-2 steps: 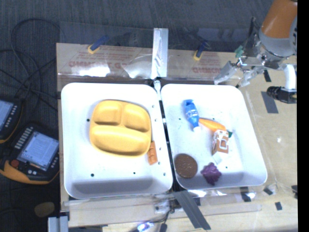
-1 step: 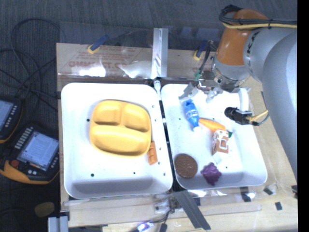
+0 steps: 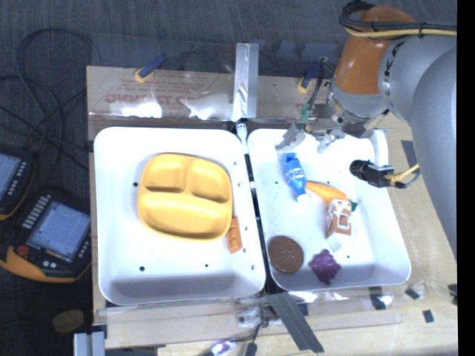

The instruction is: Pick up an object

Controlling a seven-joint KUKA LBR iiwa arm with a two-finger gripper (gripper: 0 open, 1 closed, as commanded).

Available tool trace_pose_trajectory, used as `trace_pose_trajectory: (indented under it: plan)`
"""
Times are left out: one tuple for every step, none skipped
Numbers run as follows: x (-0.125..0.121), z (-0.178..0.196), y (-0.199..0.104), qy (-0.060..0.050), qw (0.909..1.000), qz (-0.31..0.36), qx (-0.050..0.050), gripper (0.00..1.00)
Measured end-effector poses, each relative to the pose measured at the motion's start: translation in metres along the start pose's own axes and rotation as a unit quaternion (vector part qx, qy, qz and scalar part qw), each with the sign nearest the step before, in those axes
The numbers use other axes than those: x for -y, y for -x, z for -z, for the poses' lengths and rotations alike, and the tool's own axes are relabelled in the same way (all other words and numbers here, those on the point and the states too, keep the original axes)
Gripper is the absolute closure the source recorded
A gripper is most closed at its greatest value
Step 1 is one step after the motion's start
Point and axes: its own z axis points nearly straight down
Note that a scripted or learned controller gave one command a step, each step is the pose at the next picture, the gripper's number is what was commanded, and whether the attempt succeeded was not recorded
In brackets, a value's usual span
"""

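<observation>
My gripper (image 3: 307, 140) hovers over the back of the right bin (image 3: 386, 199), its two fingers spread open with nothing between them. Just in front of it lies a blue and white tube (image 3: 295, 175). An orange carrot (image 3: 327, 190) lies beside the tube, to its right. Nearer the front sit a brown and white carton (image 3: 338, 218), a round brown cookie (image 3: 286, 254) and a purple bunch of grapes (image 3: 324, 265).
The left bin (image 3: 119, 258) holds a yellow divided tray (image 3: 185, 196) and a small orange piece (image 3: 234, 236) by the wall between the bins. A black fitting with a cable (image 3: 371, 171) hangs off the arm over the right bin's right side. Handheld controllers (image 3: 44, 232) lie far left.
</observation>
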Motion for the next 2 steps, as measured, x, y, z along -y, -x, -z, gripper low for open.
trace_pose_trajectory:
  plan:
    - [-0.005,-0.095,0.034,0.004,0.9996,0.029,0.0,0.0]
    - [-0.009,-0.095,0.022,0.004,0.9926,0.122,0.002,0.0]
